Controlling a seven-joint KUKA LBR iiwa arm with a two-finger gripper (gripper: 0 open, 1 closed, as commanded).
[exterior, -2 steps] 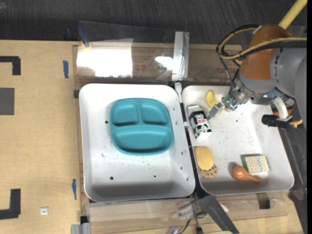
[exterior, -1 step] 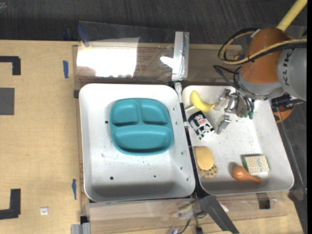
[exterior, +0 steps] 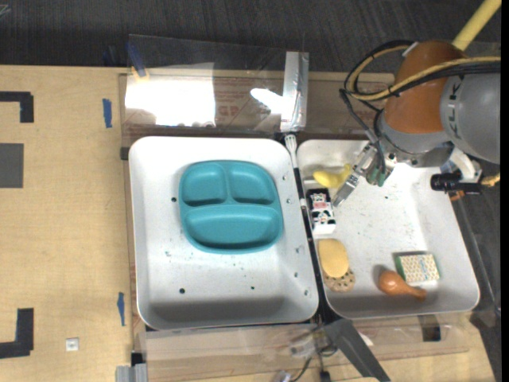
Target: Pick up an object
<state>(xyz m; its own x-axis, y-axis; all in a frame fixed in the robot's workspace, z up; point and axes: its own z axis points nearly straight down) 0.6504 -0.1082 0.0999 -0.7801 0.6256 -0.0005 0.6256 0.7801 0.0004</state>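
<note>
Where the arm (exterior: 433, 94) reaches in from your right, its gripper (exterior: 347, 183) hangs low over the far left corner of the right bin (exterior: 445, 237), slanted down toward the bin's left wall. You cannot tell from this view whether it is spread or closed; the tips blur into what lies beneath them. Right under and just behind the tips you have a yellow object (exterior: 328, 178), banana-like in colour, lying against the far left corner, and whether the gripper touches it is unclear. Just nearer you along that same left wall sits a small black-and-white carton (exterior: 320, 211), close beside the tips. Farther toward the near edge you see a pale yellow rounded piece (exterior: 333, 255) resting on or against a speckled tan cookie-like disc (exterior: 341, 280). Toward the near right of the bin, an orange-brown pear-shaped item (exterior: 396, 283) lies touching a small green-and-white patterned block (exterior: 418, 267). These two sit well apart from the gripper. The middle of the right bin's floor shows bare white with dark specks. In the left bin (exterior: 151, 237) a teal divided plate (exterior: 231, 204) lies flat in the centre.
</note>
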